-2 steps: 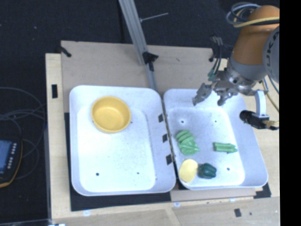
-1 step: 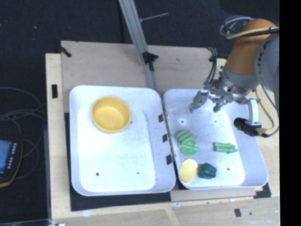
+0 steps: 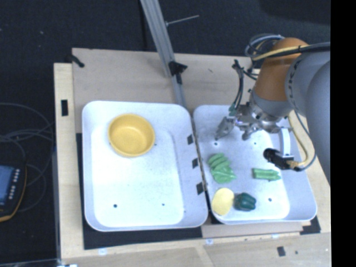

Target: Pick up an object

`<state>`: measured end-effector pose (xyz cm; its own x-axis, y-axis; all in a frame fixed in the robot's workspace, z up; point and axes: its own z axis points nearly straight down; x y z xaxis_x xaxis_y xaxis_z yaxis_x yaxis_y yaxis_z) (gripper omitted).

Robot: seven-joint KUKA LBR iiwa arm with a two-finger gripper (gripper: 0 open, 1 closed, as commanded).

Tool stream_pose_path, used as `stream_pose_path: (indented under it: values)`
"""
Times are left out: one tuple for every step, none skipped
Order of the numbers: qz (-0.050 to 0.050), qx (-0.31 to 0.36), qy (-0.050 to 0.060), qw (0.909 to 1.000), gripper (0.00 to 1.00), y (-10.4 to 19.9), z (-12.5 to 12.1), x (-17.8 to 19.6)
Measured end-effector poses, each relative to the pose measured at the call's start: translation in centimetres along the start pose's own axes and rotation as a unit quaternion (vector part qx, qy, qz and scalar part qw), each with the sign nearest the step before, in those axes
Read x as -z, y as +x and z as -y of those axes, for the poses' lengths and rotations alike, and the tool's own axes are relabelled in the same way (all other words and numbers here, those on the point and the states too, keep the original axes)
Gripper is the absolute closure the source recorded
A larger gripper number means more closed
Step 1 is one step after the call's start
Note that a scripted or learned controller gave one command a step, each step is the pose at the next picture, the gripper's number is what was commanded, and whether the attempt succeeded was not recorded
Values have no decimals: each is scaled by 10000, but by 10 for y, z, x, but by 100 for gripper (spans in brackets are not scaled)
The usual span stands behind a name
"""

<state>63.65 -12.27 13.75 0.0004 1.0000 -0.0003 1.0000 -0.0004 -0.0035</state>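
Note:
My gripper (image 3: 233, 132) hangs over the far part of the right bin (image 3: 300, 204), fingers spread open and nothing between them. In front of it, on the bin floor, lie a light green ridged piece (image 3: 221, 168), a small green pickle-like piece (image 3: 266, 174), a yellow lemon-like piece (image 3: 222, 201) and a dark green pepper (image 3: 245, 202). The ridged piece is the closest to the gripper, a little toward the front. A yellow bowl (image 3: 131, 134) sits in the far left of the left bin (image 3: 139, 204).
A grey metal post (image 3: 158, 29) rises slantwise behind the two bins. The arm's orange band (image 3: 275, 77) and grey body fill the right rear. A black cable fitting (image 3: 273, 156) hangs beside the wrist, above the pickle-like piece.

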Motion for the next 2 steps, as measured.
stream_pose_path:
  values:
    - [-4,-6,-30,10000,100,-1,-1,13]
    - [2,-2,-43,10000,100,-9,4,68]
